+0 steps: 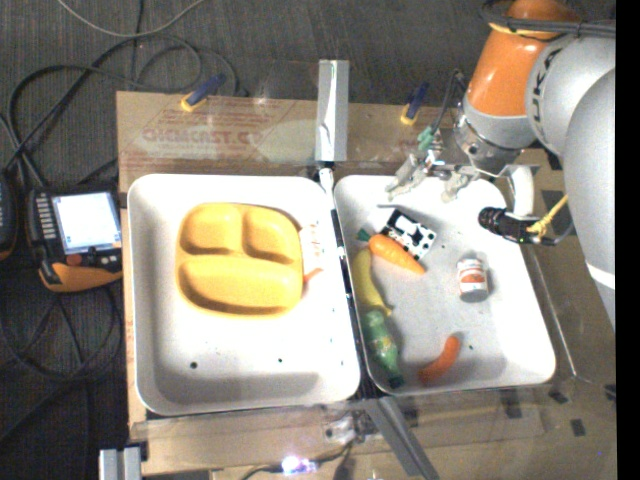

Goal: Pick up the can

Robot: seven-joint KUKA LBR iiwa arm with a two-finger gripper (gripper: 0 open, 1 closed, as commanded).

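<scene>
Arm: the grey robot arm with its orange band [510,68] reaches in from the right, above the far edge of the right bin.
Gripper: the two-finger metal gripper [432,173] hangs over the far edge of the right bin, near its far left corner; the fingers are spread apart, released, with nothing between them.
Can: the small white can with a red label [472,276] lies in the right bin [530,363], right of centre, well apart from the gripper.
Other things in the right bin: a black-and-white patterned box [410,232] sits near the far left part, with an orange carrot [398,254] just in front of it, touching or overlapping it. A yellow banana [368,280] lies along the left wall, and a green bottle-like object [380,340] lies nearer the front left corner. A small orange curved piece [441,358] lies near the front edge.
Left bin: the shallow white left bin [170,368] holds a yellow divided plastic tray [240,258], towards its far half.
Tabletop: both bins stand side by side on the tabletop [230,133], a brown board showing along its far edge.
Beside the tabletop: a handheld control pad with a lit screen [80,226] lies off the left edge, among black cables.
</scene>
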